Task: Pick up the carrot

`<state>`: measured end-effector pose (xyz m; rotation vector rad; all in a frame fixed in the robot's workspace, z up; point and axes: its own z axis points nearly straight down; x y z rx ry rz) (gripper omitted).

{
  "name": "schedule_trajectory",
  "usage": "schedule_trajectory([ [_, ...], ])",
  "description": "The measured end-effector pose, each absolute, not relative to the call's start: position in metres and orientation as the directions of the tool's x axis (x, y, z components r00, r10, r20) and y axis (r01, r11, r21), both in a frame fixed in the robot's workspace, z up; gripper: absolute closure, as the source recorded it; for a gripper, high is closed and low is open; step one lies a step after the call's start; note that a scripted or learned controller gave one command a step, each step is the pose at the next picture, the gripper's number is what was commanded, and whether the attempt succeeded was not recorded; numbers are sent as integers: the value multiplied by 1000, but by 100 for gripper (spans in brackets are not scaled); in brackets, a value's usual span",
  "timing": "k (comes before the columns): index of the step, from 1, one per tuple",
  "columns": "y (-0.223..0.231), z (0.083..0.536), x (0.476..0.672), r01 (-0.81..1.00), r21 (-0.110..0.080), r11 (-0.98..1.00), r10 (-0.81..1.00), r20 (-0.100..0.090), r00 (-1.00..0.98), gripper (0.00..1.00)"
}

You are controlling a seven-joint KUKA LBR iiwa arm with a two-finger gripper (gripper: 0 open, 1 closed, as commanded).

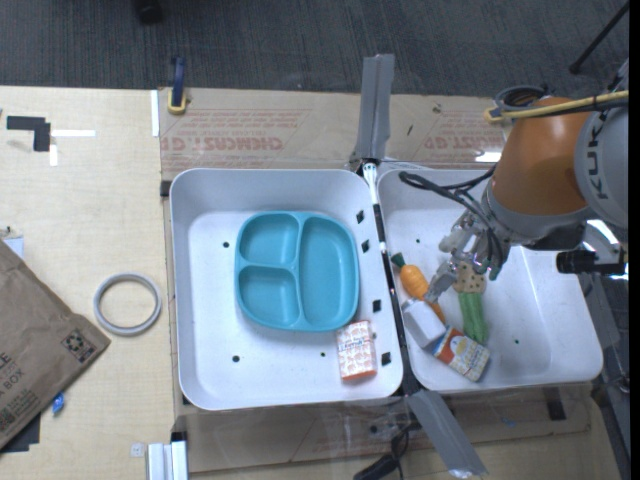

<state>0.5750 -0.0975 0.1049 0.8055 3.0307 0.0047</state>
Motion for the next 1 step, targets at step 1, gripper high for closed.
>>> schedule_trajectory([
  [1, -103, 98, 541, 759, 9, 651, 759, -13, -651, 0],
])
